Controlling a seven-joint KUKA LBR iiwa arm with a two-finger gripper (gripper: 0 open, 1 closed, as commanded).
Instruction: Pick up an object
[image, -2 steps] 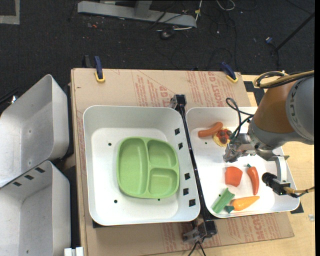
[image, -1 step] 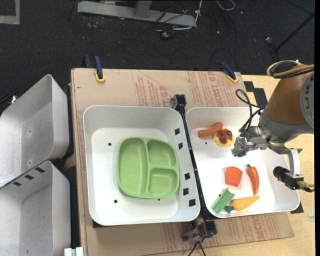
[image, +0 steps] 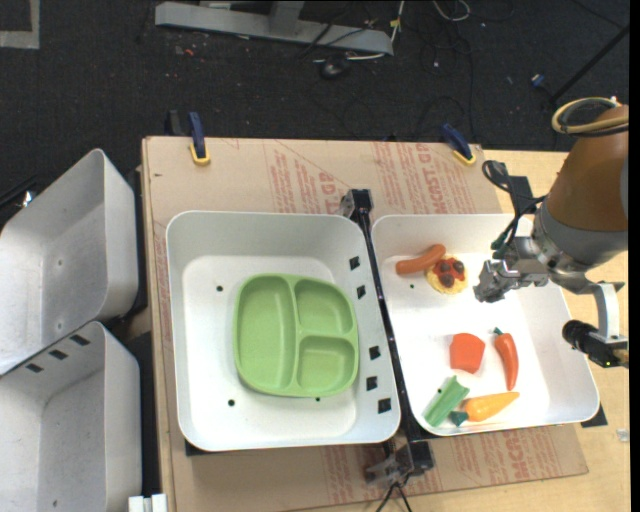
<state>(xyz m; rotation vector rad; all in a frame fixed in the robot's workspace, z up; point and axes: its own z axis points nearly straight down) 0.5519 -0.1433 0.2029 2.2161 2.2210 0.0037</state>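
Bench: you look down on a brown board (image: 300, 170) clamped over a dark floor, two white bins side by side on it.
Far left: two spare white tubs (image: 60, 330) sit off the board's edge.
Left bin (image: 190, 300): it holds a green divided plate (image: 297, 335), lying flat near the middle.
Right bin (image: 560, 340): you have several toy foods here. An orange sausage-like piece (image: 420, 262) touches a yellow piece with red and dark spots (image: 447, 274) near the top. An orange-red block (image: 467, 352) sits mid-bin, a red chilli (image: 508, 358) just beside it. A green piece (image: 444, 402) and a yellow-orange pepper (image: 490, 405) lie touching at the near edge.
Gripper (image: 493, 283): it hangs over the right bin's upper part, just right of the spotted yellow piece. You cannot tell how far the jaws stand apart; nothing is seen between them.
Arm (image: 590, 200): it reaches in from the right, orange band above the wrist.
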